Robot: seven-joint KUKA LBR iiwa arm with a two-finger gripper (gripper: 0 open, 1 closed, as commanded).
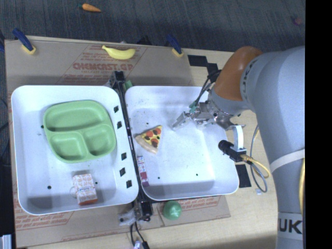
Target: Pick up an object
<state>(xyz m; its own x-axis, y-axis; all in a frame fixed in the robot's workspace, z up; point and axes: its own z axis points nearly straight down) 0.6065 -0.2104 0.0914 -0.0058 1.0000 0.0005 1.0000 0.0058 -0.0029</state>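
Dark carpet runs across the top of the scene, with a small orange carrot-like piece [91,7] lying on it, and below it the table [249,211] carries a sheet of printed cardboard [98,64] under two shallow white bins set side by side. On the cardboard above the bins lies a yellow banana [119,51], with blue clamps [24,40] at its upper corners. A green ball [171,209] rests on the cardboard just below the right bin [176,183]. Inside the left bin [26,154] sits a green divided plate [79,129], and near that bin's lower edge lies a small carton [84,188], well apart from the plate. Toward the left of the right bin's floor lies a pizza slice toy [150,138]. The grey arm [275,108] with its orange band reaches in from the right, and its hand [184,119] hangs over the upper middle of the right bin, to the upper right of the pizza slice and apart from it. Whether the hand is released or clenched cannot be told from this angle; nothing is seen between its tips.
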